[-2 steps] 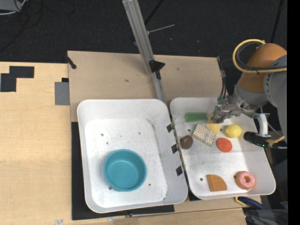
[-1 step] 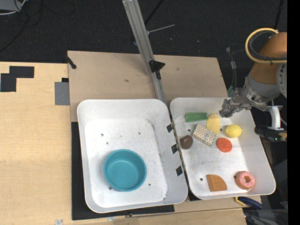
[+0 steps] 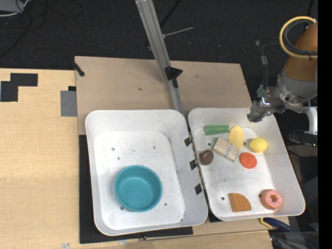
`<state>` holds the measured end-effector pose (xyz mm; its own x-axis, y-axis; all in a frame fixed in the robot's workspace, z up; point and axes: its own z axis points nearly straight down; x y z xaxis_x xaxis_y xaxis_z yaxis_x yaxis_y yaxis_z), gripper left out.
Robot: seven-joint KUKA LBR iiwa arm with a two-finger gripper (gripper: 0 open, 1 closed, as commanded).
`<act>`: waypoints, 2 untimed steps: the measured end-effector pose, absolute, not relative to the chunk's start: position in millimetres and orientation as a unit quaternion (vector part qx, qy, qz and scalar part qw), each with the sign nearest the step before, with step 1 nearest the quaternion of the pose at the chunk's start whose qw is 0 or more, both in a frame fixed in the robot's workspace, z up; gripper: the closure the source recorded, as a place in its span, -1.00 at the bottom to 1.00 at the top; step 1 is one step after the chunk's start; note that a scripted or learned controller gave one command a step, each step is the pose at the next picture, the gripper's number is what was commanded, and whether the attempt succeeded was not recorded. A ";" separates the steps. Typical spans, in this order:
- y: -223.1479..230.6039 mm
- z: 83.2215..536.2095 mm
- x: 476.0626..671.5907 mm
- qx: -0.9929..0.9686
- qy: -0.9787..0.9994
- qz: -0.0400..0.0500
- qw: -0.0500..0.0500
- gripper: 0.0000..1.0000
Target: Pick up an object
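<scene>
The right bin point(image 3: 290, 162) holds a green stick point(image 3: 216, 129), a pale yellow piece point(image 3: 236, 135), a yellow lemon point(image 3: 258, 144), a patterned block point(image 3: 226, 150), a brown ball point(image 3: 206, 157), an orange-red disc point(image 3: 248, 161), a tan wedge point(image 3: 239, 202) and a pink donut point(image 3: 271, 199). My gripper point(image 3: 258, 111) hangs over the bin's far right corner, above and to the right of the lemon. Nothing shows between its fingers.
A teal bowl point(image 3: 138, 188) sits in the left bin point(image 3: 104, 139). A metal rail point(image 3: 158, 45) slants from the top toward the gap between the bins. Cables lie on the dark floor behind the bench.
</scene>
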<state>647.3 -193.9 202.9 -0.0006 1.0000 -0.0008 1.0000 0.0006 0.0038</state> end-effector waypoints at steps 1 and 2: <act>-200.8 249.6 642.9 0.707 0.707 0.001 0.002 1.00; -138.9 250.6 640.9 0.706 0.709 0.001 0.000 1.00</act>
<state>640.9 -138.9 250.6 -0.0045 1.0000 0.0012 1.0000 0.0045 0.0004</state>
